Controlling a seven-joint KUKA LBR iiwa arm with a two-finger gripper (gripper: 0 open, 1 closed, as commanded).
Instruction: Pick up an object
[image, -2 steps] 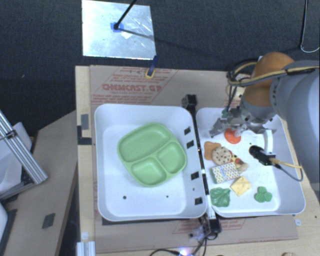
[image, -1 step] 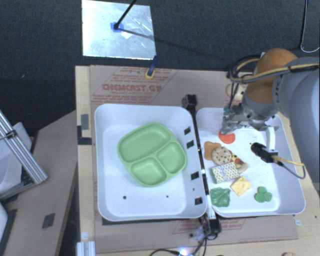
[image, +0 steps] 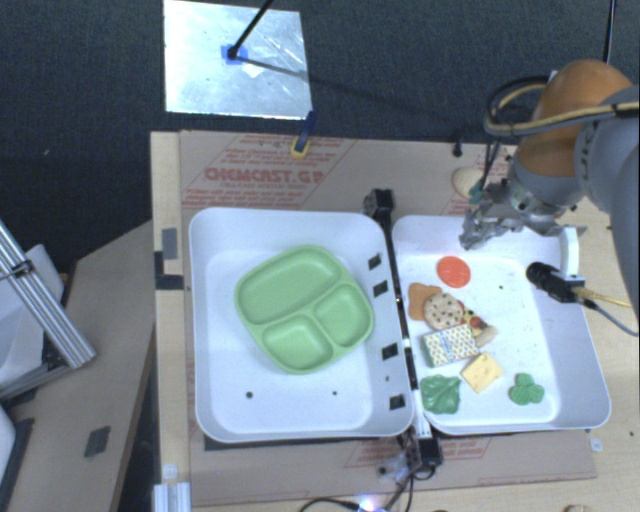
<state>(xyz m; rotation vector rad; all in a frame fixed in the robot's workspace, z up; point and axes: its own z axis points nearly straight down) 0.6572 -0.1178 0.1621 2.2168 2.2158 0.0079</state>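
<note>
My gripper (image: 474, 236) hangs over the far edge of the right bin (image: 575, 345), above and slightly right of a red disc (image: 453, 270). Nothing shows between its jaws. Below the disc lie a brown biscuit (image: 421, 297) and a chocolate-chip cookie (image: 444, 311). Further toward the front are a small patterned box (image: 450, 346), a yellow wedge (image: 482, 373), a green leafy piece (image: 440, 393) and a small green floret (image: 525, 390). A tiny red and yellow piece (image: 479, 326) sits beside the cookie.
The left bin (image: 215, 250) holds a green divided plate (image: 305, 308). A black-clipped divider (image: 392, 300) separates the two bins. The right half of the right bin is bare white floor. A foil sheet (image: 237, 60) lies beyond the bench.
</note>
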